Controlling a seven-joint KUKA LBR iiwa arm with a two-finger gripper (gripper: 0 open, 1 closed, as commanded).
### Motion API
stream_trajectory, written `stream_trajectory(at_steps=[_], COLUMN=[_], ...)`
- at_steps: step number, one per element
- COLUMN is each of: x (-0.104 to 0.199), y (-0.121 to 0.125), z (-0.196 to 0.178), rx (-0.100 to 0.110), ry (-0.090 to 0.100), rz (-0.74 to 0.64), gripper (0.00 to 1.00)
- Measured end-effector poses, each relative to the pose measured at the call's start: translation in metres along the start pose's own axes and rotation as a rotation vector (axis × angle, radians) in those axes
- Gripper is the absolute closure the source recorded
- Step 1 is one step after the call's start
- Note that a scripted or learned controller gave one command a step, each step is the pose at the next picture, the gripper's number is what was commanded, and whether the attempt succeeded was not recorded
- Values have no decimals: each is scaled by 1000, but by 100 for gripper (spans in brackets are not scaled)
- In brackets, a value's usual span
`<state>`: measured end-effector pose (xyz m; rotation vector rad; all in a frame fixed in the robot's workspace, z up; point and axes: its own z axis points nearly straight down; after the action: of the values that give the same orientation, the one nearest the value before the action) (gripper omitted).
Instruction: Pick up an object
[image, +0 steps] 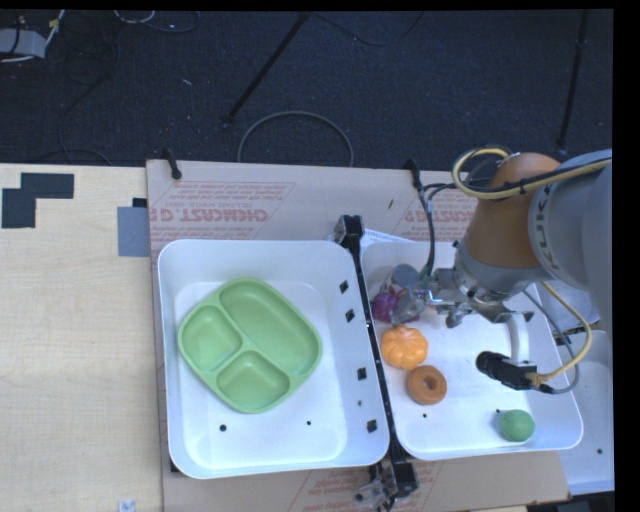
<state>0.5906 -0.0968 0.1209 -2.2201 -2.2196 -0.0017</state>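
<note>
Four small toys lie in the right bin (560, 440): nearest, a green ball (516, 425), then a brown doughnut (427, 384), an orange pumpkin (404, 347) and, farthest, a purple piece (385, 304). The left bin (190, 440) holds a green divided plate (249, 343). The pumpkin touches the purple piece, so a descent could nudge both aside. The gripper (408, 283) sits low beside the purple piece; its opening cannot be judged, and nothing visibly rests in it.

Dark carpet (150, 90) runs along the far side, with loose cables (295, 125) lying across it. The pale wooden table (70, 380) carries a printed cardboard sheet (250, 205).
</note>
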Motion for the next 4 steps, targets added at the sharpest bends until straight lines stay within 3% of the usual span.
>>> stream_trajectory(at_steps=[1, 2, 4], x=[2, 0, 14], y=[-1, -1, 2], z=[35, 23, -93], rx=[6, 6, -3], ry=[-1, -1, -2], rz=[1, 6, -1], gripper=[0, 100, 100])
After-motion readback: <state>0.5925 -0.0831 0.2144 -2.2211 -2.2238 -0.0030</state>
